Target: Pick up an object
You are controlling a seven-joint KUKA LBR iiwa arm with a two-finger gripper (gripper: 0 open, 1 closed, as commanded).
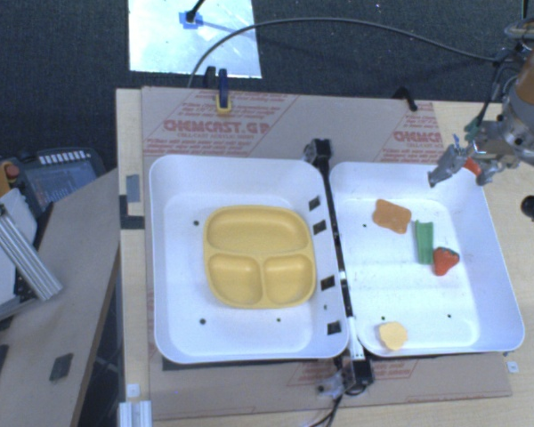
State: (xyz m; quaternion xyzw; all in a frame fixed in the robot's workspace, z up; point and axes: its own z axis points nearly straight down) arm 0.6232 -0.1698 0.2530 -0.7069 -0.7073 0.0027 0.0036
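The tool (467, 162) hangs over the far rim of the right bin (494, 265), at about 1 o'clock of that bin, with its two fingers spread apart and nothing between them. The things to pick lie below it toward 7 o'clock. Nearest is an orange block (392, 215), down and to the left of the tool. A green bar (424, 241) lies almost straight below the tool toward 6 o'clock, running lengthwise, and a red strawberry-like piece (445, 261) touches its lower right end. A small pale yellow piece (392, 334) sits well apart from these, at the bin's near rim around 7 o'clock.

The left bin (173, 229) holds a yellow sectioned tray (258, 254) with three compartments, set near its middle. A black hinge strip (331, 247) runs between the two bins.

Both bins rest on a cardboard sheet (276, 118) on the bench (126, 132). A yellow and blue clamp (222, 92) grips the sheet's far edge at 11 o'clock. A black cable (356, 27) arcs across the dark floor toward the arm.
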